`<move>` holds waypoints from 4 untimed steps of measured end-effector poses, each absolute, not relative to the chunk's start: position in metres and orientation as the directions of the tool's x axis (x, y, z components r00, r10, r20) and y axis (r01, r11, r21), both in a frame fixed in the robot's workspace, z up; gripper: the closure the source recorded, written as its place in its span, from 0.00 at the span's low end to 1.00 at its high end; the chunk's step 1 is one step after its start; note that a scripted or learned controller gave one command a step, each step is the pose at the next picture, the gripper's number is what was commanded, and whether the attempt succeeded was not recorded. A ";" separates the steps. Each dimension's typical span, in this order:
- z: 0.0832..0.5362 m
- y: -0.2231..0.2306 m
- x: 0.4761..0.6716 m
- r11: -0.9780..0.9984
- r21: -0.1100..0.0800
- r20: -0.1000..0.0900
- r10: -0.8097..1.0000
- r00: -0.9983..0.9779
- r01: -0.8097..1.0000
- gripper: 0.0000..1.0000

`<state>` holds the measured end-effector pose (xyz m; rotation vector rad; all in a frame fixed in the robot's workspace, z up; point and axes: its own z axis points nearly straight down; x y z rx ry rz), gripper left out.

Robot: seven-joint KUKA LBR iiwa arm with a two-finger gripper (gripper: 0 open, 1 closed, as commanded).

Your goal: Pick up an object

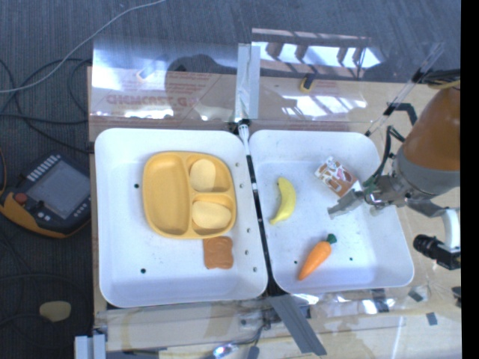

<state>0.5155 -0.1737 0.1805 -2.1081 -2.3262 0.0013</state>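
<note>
Nearest the camera, a toy carrot (315, 259) is seen lying at a slant in the near part of the right bin (389, 275), its green top turned toward the far right and its tip toward the near left. It rests alone on the white floor, well apart from its neighbours, so it is judged an easy candidate for a grasp from above. A banana (283, 200) lies near the left wall of the same bin, curved and flat on its side. A small printed snack packet (334, 176) is placed farther back, toward the right.

The pincer (346, 203) is held low over the right bin, just beside the near edge of the packet and far of the carrot. Its fingers point left and appear slightly spread, and nothing is seen between them. From this placement the packet is judged the likeliest target, though contact with it cannot be confirmed. No object is lifted yet.

In the left bin (120, 275) a yellow divided tray (165, 197) is set, with two pale rounded food pieces held in its right compartments. A brown toast-like slice (218, 252) lies just near of the tray on the bin floor. Both bins are carried side by side on the bench (374, 88), so that either can be reached by the arm from the right.
</note>
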 end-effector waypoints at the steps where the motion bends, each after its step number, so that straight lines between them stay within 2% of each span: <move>1: 0.097 -0.160 0.589 0.193 -0.001 -0.001 0.981 -0.193 0.981 0.00; 2: 0.087 -0.135 0.637 0.164 -0.006 -0.004 0.987 -0.164 0.987 0.00; 3: 0.137 -0.102 0.592 0.269 -0.002 -0.001 0.963 -0.269 0.963 0.00; 4: 0.089 -0.104 0.603 0.537 0.006 -0.006 0.844 -0.537 0.844 0.00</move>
